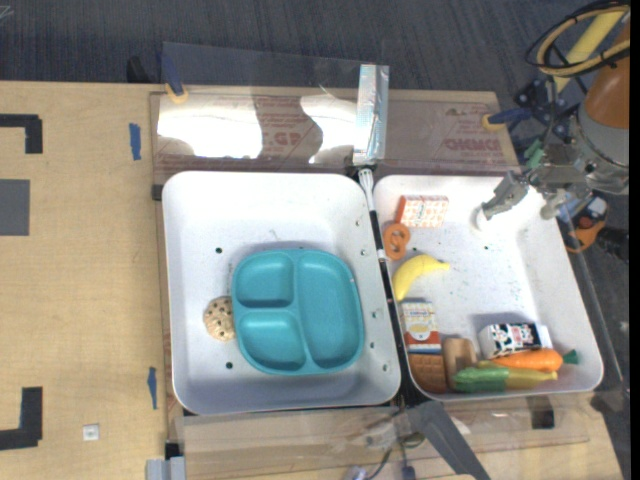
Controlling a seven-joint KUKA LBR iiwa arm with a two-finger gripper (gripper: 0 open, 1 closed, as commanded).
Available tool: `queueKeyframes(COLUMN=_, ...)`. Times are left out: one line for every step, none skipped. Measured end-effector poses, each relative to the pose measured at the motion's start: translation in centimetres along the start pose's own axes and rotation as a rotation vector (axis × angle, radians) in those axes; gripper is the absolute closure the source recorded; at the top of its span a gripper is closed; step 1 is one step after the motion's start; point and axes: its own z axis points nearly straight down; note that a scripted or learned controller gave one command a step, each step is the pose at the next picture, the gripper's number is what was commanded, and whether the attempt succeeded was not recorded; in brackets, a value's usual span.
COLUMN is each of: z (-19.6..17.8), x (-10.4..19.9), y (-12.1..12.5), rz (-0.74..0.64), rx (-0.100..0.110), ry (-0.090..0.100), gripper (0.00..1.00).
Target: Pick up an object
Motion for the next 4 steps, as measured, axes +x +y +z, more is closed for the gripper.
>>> queueKeyframes(z=9.1, x=1.5, y=0.7, rz=-0.03, rx=0.008, ry=0.002, gripper=0.0)
queueKeyframes(z=9.8, x=2.3, y=7.5, rz=-0.243, rx=-0.003, ry=-0.001, gripper=0.0)
queueKeyframes(z=16.7, x=-1.0, y=7.2, rz=-0.34, rx=0.003, ry=0.002, gripper=0.0)
queueKeyframes(z=7.6, x=-0.9, y=7.7, rz=-0.217, rx=-0.011, ry=-0.003, gripper=0.0)
